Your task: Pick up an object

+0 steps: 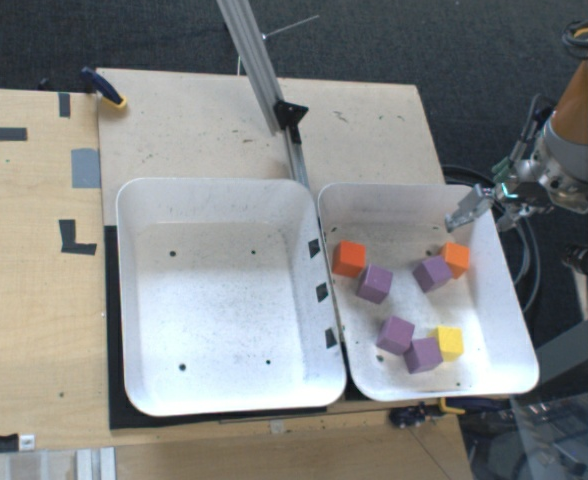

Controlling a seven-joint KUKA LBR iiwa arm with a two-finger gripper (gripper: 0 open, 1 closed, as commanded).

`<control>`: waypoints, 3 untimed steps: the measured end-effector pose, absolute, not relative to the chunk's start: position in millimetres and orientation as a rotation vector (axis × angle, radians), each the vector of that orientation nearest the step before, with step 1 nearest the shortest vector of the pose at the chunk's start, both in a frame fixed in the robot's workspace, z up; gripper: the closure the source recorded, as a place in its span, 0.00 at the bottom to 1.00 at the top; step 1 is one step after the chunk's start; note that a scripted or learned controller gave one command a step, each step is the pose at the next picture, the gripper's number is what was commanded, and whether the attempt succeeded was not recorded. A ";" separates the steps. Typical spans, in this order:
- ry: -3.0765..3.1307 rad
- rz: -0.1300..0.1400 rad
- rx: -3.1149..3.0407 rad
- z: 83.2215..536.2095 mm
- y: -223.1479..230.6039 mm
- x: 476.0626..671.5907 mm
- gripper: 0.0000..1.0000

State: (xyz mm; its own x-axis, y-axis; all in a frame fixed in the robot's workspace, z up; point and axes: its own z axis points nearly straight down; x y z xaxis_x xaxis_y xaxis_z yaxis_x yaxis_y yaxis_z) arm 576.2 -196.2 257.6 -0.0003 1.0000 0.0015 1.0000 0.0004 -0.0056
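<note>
The right bin holds several small cubes. An orange cube lies near the bin's left wall with a purple cube touching it. Another purple cube and a smaller orange cube sit together by the right wall. Two purple cubes and a yellow cube cluster near the front. My gripper hangs over the bin's back right corner, just above and behind the small orange cube, with nothing seen in it.
The left bin stands beside the right one. A slanted metal rail runs from the top down to the gap between the bins. A blue and yellow clamp lies at the back left. Cables hang off the bench's right side.
</note>
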 end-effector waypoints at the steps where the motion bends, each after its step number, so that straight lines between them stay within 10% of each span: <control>1: -2.222 0.001 -2.219 260.2 -196.1 577.1 0.00; 3: -2.219 0.006 -2.217 154.3 -193.2 572.0 0.00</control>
